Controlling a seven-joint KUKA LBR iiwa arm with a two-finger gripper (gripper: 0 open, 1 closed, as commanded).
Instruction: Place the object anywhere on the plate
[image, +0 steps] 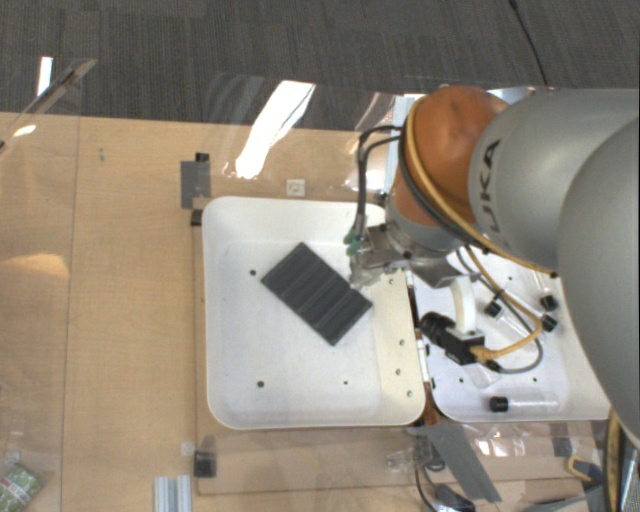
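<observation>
While the grey arm (560, 150) reaches in from the right across the right bin (560, 395), its hand (362, 262) hangs over the left bin (215, 330), right at the upper right edge of the dark ribbed plate (315, 293). From this angle I cannot tell whether the hand is wide or narrow, or whether it holds anything. The plate lies flat and turned at a slant in the middle of the left bin. Three small black pieces lie well apart in the right bin: one near its front edge (497, 404) and two farther back (493, 308) (548, 300). Both bins sit on the pale wooden bench (100, 300).
</observation>
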